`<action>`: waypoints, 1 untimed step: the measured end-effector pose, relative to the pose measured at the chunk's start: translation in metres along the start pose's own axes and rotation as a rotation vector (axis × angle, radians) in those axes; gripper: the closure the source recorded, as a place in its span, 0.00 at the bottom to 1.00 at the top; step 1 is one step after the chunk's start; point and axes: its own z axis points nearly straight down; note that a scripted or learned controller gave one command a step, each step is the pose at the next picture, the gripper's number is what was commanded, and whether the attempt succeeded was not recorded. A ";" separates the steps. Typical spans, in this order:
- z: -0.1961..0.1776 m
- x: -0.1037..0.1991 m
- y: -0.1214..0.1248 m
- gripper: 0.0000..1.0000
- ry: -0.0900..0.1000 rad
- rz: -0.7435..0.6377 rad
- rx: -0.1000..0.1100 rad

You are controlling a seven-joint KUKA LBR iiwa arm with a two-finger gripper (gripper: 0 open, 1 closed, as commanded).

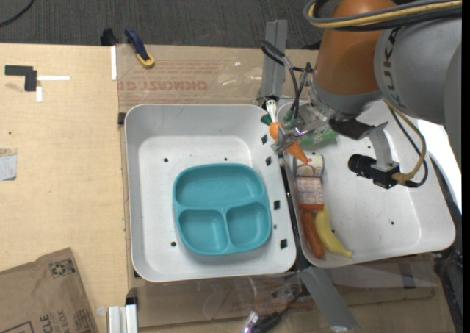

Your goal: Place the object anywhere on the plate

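Orange carrot sat at the gripper, over the far left edge of the right bin; whether the claw actually pinched it could not be told. Left of it the teal plate waited in the left bin. A weak pinch could drop the carrot onto the bins' rims during the crossing.

We cannot make out the gripper: the arm's wrist covers it from above. The carrot beneath is partly hidden. The arm itself is cut off at the right edge.
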 end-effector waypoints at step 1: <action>-0.012 -0.010 -0.017 1.00 0.000 0.053 0.000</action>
